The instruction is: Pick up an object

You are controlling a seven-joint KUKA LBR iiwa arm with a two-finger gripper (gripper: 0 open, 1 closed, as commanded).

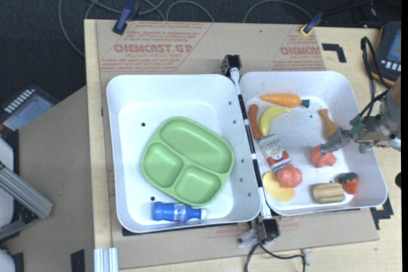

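The right bin (357,89) holds several toy foods. An orange carrot (280,99) lies at the back with a yellow banana (273,117) and a brown sausage (254,120) beside it. A small juice carton (273,150) sits mid-bin, above a red tomato (289,176) that rests on a yellow disc (275,189). A bread roll (327,192) and a red-and-green strawberry (349,182) lie at the front right. A brown drumstick (327,122) and a red lumpy piece (322,157) lie near the right wall. My gripper (340,141) reaches in from the right, low between the drumstick and the red piece, almost touching the red piece.
The left bin (127,95) holds a green divided plate (186,160) and a blue bottle (176,212) lying along its front wall. A black divider clip (231,64) sits where the bins meet. Cables run around the bench's back and right side.
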